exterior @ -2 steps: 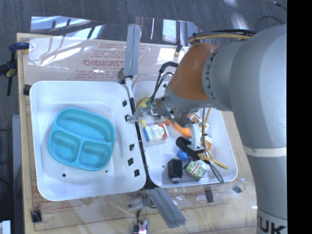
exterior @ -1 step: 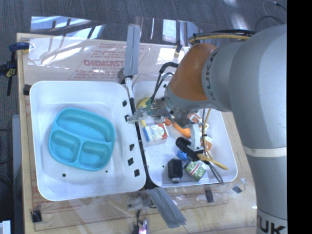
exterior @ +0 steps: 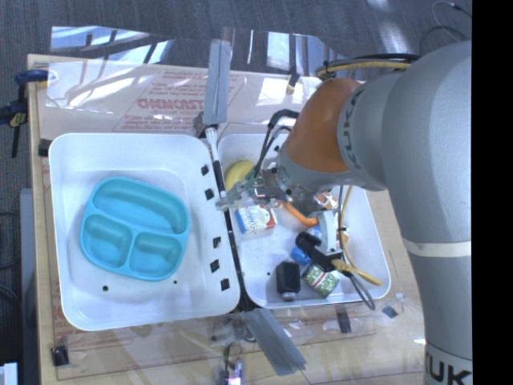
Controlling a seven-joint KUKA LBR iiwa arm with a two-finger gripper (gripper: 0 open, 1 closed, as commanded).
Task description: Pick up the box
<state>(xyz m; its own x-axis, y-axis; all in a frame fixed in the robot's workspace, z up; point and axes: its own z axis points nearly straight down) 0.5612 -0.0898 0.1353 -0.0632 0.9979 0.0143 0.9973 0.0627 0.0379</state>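
Two white bins sat side by side on the bench. A blue divided plate (exterior: 135, 228) lay in the left bin (exterior: 68, 159). In the right bin (exterior: 370, 215), the box (exterior: 256, 218) lay near the left wall, just below a yellow fruit (exterior: 237, 172). The gripper (exterior: 258, 188) hung right above the box; whether it was spread or pinched could not be told. A black cylinder (exterior: 288, 279) and a green can (exterior: 320, 280) lay nearer the front.

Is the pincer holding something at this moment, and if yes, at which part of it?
It cannot be told. The pincer is low in the right bin, directly above the small box, but the arm hides the contact.
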